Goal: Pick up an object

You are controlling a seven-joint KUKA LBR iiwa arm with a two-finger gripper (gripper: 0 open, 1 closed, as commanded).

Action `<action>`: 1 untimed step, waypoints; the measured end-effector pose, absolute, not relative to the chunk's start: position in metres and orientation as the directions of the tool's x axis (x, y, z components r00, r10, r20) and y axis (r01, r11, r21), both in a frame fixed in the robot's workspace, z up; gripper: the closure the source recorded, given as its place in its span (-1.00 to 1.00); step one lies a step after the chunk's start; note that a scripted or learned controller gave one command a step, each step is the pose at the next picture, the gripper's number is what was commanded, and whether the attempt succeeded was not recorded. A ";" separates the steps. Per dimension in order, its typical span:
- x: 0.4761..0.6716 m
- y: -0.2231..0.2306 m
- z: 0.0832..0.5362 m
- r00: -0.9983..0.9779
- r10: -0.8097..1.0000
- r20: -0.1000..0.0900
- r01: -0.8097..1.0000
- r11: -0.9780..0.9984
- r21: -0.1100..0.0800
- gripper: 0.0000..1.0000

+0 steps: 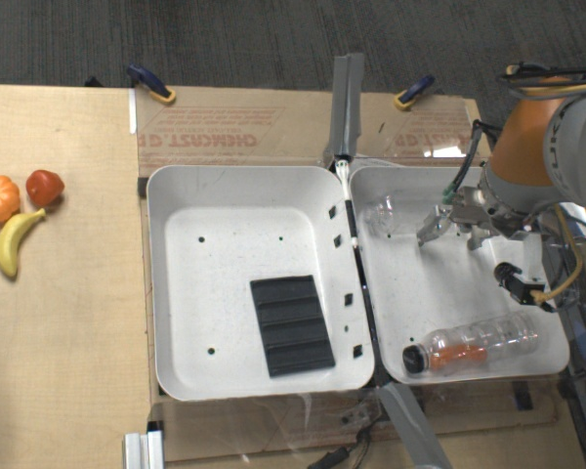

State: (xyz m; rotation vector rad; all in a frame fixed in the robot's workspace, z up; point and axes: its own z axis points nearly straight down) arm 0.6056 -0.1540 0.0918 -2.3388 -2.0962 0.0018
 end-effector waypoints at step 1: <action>0.513 -0.170 0.091 0.064 0.998 0.000 0.998 -0.064 -0.002 -1.00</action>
